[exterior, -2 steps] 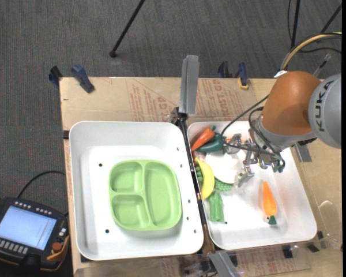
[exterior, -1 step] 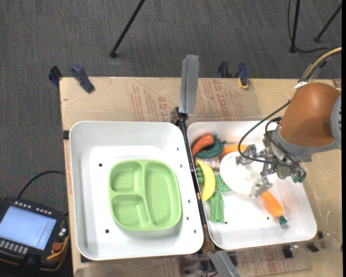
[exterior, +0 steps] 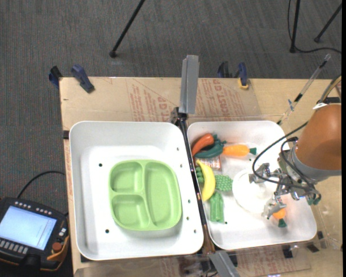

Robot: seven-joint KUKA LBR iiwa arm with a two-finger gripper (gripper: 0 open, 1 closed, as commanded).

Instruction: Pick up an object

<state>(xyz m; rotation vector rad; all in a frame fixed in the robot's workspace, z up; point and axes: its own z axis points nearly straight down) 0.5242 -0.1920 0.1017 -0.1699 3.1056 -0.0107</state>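
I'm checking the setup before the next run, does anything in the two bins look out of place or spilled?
Nothing looks spilled or damaged. The green divided plate lies flat in the left bin. In the right bin the toy food is crowded along the left wall: banana, red pepper, carrot. A small orange piece lies by the gripper.
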